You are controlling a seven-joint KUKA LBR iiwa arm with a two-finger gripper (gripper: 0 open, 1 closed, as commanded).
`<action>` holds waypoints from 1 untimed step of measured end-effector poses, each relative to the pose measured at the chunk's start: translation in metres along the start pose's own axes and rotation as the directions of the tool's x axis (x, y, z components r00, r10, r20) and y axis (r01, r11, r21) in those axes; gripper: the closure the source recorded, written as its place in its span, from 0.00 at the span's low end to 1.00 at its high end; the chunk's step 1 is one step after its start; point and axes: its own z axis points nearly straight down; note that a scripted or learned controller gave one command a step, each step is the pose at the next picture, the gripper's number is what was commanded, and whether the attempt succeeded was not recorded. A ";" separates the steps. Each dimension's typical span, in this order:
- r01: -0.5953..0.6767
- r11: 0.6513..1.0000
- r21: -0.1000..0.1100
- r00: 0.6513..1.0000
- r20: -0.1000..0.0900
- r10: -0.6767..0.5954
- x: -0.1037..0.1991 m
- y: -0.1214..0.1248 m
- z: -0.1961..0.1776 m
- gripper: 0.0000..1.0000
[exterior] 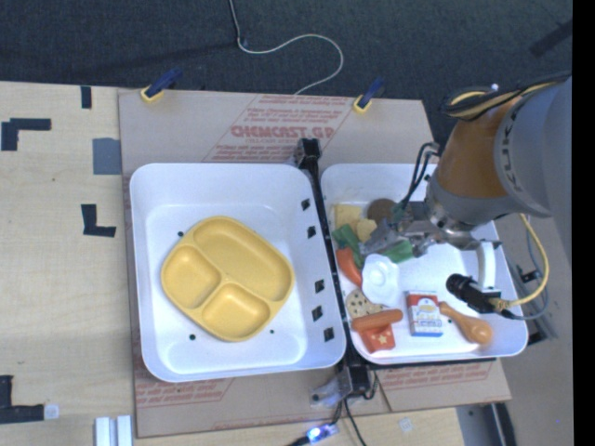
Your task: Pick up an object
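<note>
The claw (pixel 383 240) was down among the toy food in the right bin (pixel 502 347), reaching to grab. I could not tell if it was open or closed; next it needed to squeeze the white cup (pixel 379 274) at its 6 o'clock and lift.

two white bins (pixel 149 193), one yellow tray (pixel 228 277)

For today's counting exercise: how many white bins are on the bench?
2. The left bin holds a yellow tray. The right bin holds small toy foods, with the arm reaching over it.
</note>
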 end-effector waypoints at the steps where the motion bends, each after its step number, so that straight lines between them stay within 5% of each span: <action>1: -0.003 1.000 -0.006 1.000 0.007 0.003 -0.003 0.000 0.045 0.00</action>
